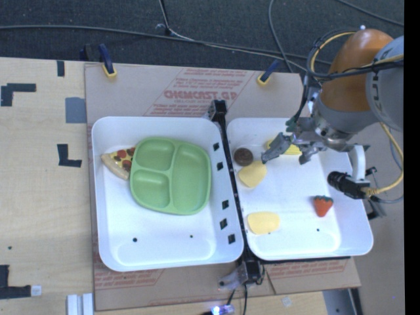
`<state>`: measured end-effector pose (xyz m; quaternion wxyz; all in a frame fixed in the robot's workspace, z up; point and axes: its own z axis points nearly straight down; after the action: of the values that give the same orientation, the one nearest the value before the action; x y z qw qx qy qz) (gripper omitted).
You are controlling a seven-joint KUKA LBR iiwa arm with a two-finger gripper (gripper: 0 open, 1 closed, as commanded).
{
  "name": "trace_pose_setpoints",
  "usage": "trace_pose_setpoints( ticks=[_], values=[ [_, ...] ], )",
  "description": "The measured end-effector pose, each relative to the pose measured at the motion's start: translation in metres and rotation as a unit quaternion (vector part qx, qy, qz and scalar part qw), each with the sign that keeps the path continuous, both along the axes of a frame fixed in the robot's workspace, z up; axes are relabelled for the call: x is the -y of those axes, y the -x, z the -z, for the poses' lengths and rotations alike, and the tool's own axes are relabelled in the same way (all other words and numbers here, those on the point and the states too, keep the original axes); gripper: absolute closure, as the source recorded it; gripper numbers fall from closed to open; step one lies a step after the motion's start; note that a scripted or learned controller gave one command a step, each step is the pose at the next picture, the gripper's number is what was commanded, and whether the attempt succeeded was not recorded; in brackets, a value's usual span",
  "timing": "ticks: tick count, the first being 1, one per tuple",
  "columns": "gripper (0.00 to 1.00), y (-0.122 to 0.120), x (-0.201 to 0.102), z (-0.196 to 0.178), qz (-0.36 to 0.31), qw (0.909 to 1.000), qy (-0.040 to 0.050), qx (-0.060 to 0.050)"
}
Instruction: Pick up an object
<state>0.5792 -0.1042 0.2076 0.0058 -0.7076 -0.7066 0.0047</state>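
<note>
My gripper (pixel 289 153) hangs over the back of the right bin (pixel 354 241), its two dark fingers spread open. A small yellow item (pixel 289 149) lies in the bin, showing between and partly under the fingers; I cannot tell whether they touch it. To the left of the gripper sit a brown round piece (pixel 243 155) and a pale yellow piece (pixel 252 174). A yellow oval piece (pixel 263 222) rests near the bin's front. A red strawberry (pixel 322 205) lies to the right of the bin's middle.
The left bin (pixel 111 241) holds a green divided plate (pixel 172 176) with a pizza slice (pixel 118 161) tucked under its left edge. A black divider (pixel 226 189) runs between the bins. Cables loop above the arm's orange band (pixel 357 64).
</note>
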Motion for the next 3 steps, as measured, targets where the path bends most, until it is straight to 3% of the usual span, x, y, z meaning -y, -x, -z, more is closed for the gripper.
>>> trace_pose_setpoints(
  ticks=[1,3],
  values=[
    [0.00,-0.003,0.000,-0.007,-0.001,1.0000,0.0006,0.007],
    [0.00,-0.001,-0.002,0.104,-0.001,1.0000,0.0005,0.004]
  ],
)
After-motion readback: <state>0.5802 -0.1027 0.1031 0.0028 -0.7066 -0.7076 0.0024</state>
